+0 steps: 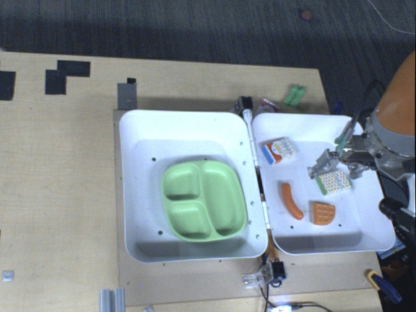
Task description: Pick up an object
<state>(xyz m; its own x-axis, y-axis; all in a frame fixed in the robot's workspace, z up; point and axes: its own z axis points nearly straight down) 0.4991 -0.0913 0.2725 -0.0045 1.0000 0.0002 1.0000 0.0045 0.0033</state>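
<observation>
In the right bin [364, 236], the gripper [330, 168] hangs with fingers spread apart over a small green-patterned packet [334, 182]. Nearby lie a sausage [291, 201], a waffle [323, 212] and a carton [279, 150]. A green tray [204, 199] fills the left bin [140, 174].

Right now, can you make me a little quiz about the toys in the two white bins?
1. True or false: the green divided tray lies in the left bin.
2. Which lies nearest the waffle? A) milk carton B) hot dog
3. Over which bin is the gripper?

Key: 1 true. 2 B. 3 The right bin, by the small checkered packet.
</observation>
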